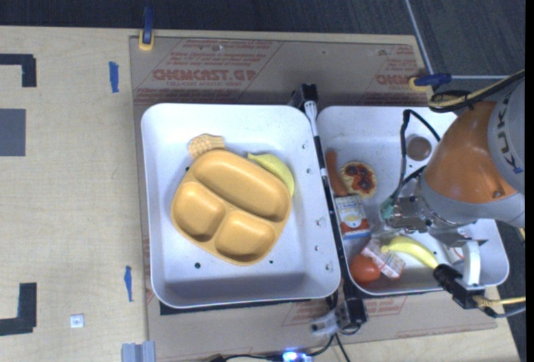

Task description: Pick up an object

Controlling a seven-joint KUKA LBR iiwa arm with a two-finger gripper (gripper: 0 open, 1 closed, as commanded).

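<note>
End effector (409, 217) is down in the right bin (380, 125), hanging off the grey arm with its fat orange band (464, 160), and honestly can't tell what state it's in since the wrist and a tangle of cables block the view from above.

Stuff crowding it: right under and just in front sits a yellow banana (415, 249), curved, lying near the bin's front edge. Touching the banana on its left is a red tomato-looking thing (365, 268) with a bit of clear wrapper or a label (389, 262) over where the two meet. Just left of the end effector there's a small white carton (352, 213) with red print, and behind that a little round pizza toy (359, 177) with dark red toppings, plus an orange sausage-ish piece (333, 168) against the bin's left wall. A brownish round thing (418, 148) sits near the back, partly behind the arm.

Left bin (163, 131) has a big yellow divided tray (229, 206), flipped upside down by the look of it, with a second banana (277, 168) poking out behind it and a small corn cob piece (204, 143) at its back left corner.

Both bins sit on cardboard (275, 64) on the light wooden desk (62, 210).
</note>
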